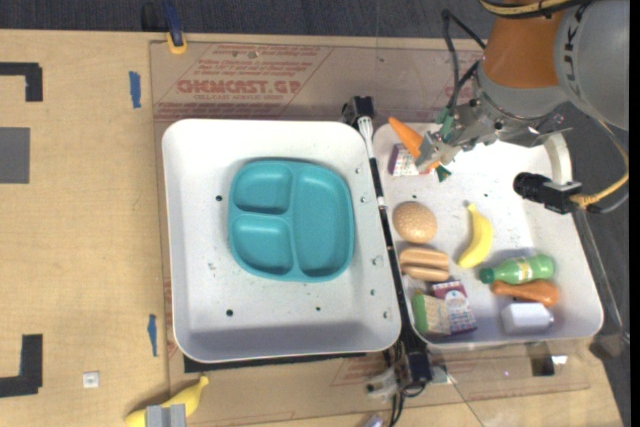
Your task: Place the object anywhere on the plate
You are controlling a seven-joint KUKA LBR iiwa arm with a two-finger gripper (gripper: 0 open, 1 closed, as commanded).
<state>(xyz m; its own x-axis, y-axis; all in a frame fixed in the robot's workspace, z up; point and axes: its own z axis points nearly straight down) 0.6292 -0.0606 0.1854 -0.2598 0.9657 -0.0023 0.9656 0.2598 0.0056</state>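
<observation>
Your claw (pixel 440 147) hovers at the right bin's far left; I cannot tell its opening. The small orange plastic carrot (pixel 404 132) beside it looks light, stiff; grip mid-body.

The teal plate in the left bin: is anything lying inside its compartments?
No. The teal plate shows three bare compartments, nothing in them. It rests on the floor of the left bin; what is beneath the plate is covered by it.
</observation>
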